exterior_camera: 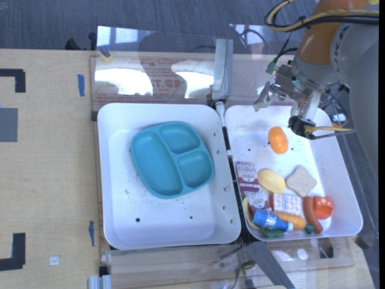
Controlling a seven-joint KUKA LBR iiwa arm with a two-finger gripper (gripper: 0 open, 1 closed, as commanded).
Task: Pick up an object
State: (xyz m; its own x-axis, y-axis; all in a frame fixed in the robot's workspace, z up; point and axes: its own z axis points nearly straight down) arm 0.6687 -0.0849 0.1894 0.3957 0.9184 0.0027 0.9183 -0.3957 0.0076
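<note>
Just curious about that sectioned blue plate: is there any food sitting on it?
No, the light-blue three-compartment plastic plate lies bare in the left white bin; the toy foods sit in the right white bin.

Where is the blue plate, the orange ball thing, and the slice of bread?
Blue plate [172,159]: camera view, on the divider between its compartments.
Orange ball thing [277,140]: camera view, middle of its rounded top.
Slice of bread [301,180]: camera view, centre of its flat face.

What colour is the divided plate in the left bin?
Teal blue, seen plainly in the camera view: the divided plate lies in the left bin.
</note>
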